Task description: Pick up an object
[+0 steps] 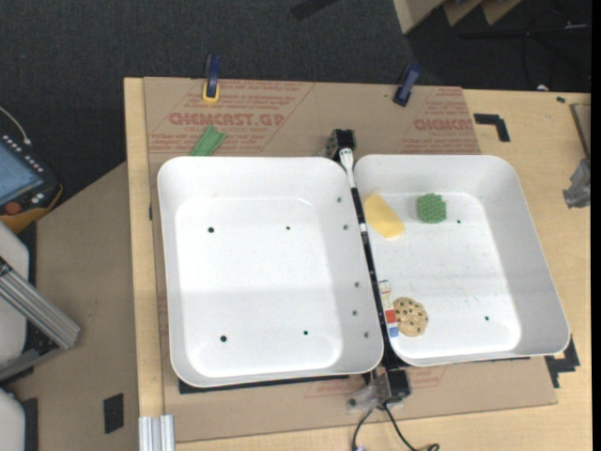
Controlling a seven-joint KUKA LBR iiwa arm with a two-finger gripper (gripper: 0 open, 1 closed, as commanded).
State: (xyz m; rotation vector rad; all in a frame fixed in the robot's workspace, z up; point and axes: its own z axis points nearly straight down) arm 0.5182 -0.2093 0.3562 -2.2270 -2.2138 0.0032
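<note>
A grey part of the arm [580,184] pokes in at the right edge, just outside the right bin [470,280], and whether the gripper is wide or narrow cannot be told. In that bin lie a yellow block [384,216] beside a green piece [431,207] near the far wall, and a spotted cookie [409,316] near the front, all by the left bin [254,280]. Both bins sit on a printed cardboard sheet [282,111] held by two blue clamps [212,73], with dark carpet [141,17] beyond.
</note>
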